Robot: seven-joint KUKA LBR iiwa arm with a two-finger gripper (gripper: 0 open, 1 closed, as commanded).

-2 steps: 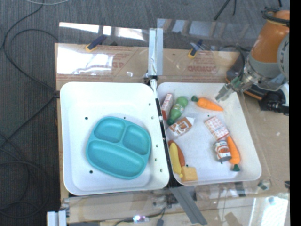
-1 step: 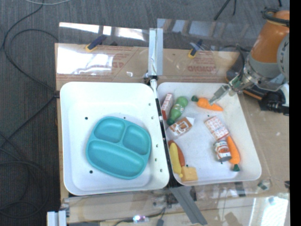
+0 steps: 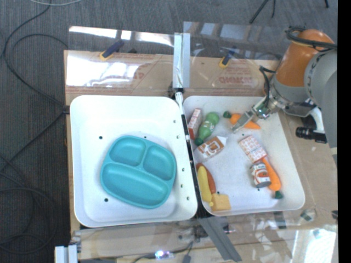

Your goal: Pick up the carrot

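Observation:
A small carrot (image 3: pixel 235 117) with a green top lies at the back of the right bin (image 3: pixel 290 201); its orange body shows on both sides of my gripper (image 3: pixel 242 123). The gripper reaches in from the right, low over this carrot, and hides its middle. Whether it grips the carrot is unclear. A second, longer carrot (image 3: pixel 272 176) with a green end lies near the bin's front right, beside a small can (image 3: pixel 259 174).
The right bin also holds a green bottle (image 3: pixel 207 127), a red and white box (image 3: pixel 193 122), a small carton (image 3: pixel 212 146), a patterned packet (image 3: pixel 252 147), a yellow banana (image 3: pixel 204 181) and a cheese wedge (image 3: pixel 221 203). A teal divided plate (image 3: pixel 139 170) sits in the left bin (image 3: pixel 88 125).

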